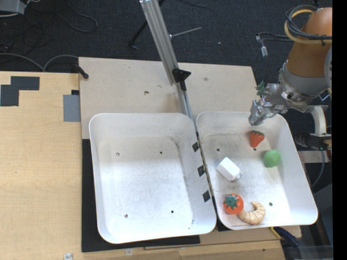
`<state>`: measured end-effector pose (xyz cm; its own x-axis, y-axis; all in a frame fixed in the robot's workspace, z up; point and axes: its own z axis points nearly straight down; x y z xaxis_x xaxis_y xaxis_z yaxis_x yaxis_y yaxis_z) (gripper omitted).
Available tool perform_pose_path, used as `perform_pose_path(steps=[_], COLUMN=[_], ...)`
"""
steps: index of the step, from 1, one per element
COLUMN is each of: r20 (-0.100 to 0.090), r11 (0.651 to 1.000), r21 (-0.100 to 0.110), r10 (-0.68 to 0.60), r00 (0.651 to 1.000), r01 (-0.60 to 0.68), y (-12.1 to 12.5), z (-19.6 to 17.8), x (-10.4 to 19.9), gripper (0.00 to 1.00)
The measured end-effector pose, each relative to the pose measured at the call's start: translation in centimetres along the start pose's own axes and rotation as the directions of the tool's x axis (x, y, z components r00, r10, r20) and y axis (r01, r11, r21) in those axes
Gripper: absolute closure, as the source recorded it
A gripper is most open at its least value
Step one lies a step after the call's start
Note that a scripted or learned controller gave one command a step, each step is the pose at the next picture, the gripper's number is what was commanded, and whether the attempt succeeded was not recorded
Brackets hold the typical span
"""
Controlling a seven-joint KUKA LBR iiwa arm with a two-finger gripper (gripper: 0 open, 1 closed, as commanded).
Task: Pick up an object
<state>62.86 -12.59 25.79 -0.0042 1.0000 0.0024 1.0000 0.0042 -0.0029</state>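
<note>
the croissant-shaped toy (253, 213) sits closest to the camera, down in the near corner of the right bin (301, 196), and it's touching the little tomato (233, 203) just to its left. both are well apart from the gripper (257, 117), which hangs over the far end of that same bin.

the thing nearest the gripper is the small red-orange strawberry-looking piece (256, 138). it lies on the bin floor just below the gripper's tip in the view, close but not between anything, so nothing is being held. a green ball (272, 157) sits a bit nearer the camera and slightly right of the strawberry, near it but not touching. a white block (229, 169) lies tilted toward the middle of the bin, closer to the divider side, apart from the other pieces.

as for the gripper itself, it's a dark, blurry clump at this angle, so whether it's spread or pressed together really can't be told. it's pointing down and a little to the left, with the grey wrist and the orange band (319, 23) of the arm (303, 69) rising up behind it on the right.

the left bin (108, 140) sits side by side with the right one, their rims meeting in the middle where a few small black clips (201, 170) line the shared edge. a long grey metal rail (162, 42) slants from the far side down to where the two bins meet. a light wooden tabletop (38, 161) runs along the left.
</note>
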Motion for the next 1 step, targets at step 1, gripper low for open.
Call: perform_pose_path(steps=[1], r20=[0.0], r11=[1.0], r21=[0.0], r10=[0.0], r00=[1.0], r01=[0.0], y=[-0.79], z=[-0.18], x=[5.41], gripper=[1.0])
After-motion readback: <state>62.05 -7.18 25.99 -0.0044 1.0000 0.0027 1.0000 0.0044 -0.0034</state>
